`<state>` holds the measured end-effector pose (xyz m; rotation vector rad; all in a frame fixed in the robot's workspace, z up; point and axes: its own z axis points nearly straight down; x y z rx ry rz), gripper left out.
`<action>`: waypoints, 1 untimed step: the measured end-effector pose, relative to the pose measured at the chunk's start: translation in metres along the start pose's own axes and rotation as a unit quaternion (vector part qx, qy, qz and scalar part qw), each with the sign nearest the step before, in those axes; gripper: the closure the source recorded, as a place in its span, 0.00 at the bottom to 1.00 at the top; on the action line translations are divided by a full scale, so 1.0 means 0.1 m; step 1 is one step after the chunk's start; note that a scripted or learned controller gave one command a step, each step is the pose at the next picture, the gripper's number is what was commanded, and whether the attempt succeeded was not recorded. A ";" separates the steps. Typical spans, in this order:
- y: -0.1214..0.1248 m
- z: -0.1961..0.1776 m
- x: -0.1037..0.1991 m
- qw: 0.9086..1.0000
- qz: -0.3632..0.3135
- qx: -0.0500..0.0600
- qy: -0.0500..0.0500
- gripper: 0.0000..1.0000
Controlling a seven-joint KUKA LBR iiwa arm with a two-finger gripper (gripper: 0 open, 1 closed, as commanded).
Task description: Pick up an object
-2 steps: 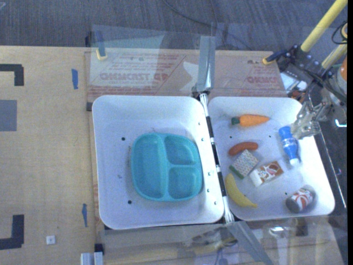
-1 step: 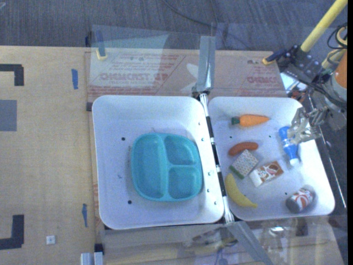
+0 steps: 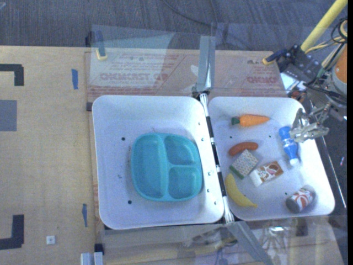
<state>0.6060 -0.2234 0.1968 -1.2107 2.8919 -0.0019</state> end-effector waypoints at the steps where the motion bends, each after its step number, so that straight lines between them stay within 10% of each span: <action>1: 0.40 -0.01 0.32 0.990 -0.138 -0.002 0.001 1.00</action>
